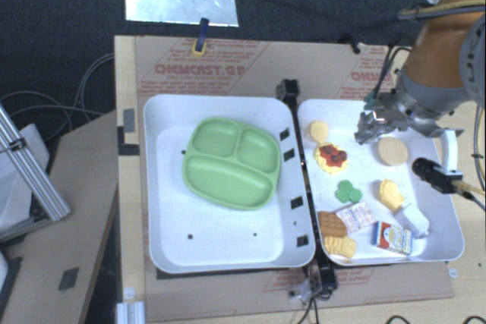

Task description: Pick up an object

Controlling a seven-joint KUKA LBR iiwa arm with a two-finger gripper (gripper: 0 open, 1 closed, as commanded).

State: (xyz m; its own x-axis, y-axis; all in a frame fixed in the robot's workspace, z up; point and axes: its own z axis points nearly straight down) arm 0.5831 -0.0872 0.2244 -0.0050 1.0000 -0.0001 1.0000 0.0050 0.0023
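Observation:
The right bin (456, 239) holds several toy foods. Among them are a pizza slice (332, 157), a tan round biscuit (392, 152), a green broccoli piece (348, 191) and a yellow piece (391, 195). My gripper (370, 127) hangs over the bin's upper part, just left of the biscuit and up-right of the pizza slice. The view shows nothing held in it.
A green divided plate (231, 162) lies in the left bin (163, 239). Along the right bin's front edge lie a waffle (332, 224), a cracker (342, 246), a pink packet (357, 218) and a small carton (392, 237). A yellow piece (319, 131) sits near the divider (298, 163).

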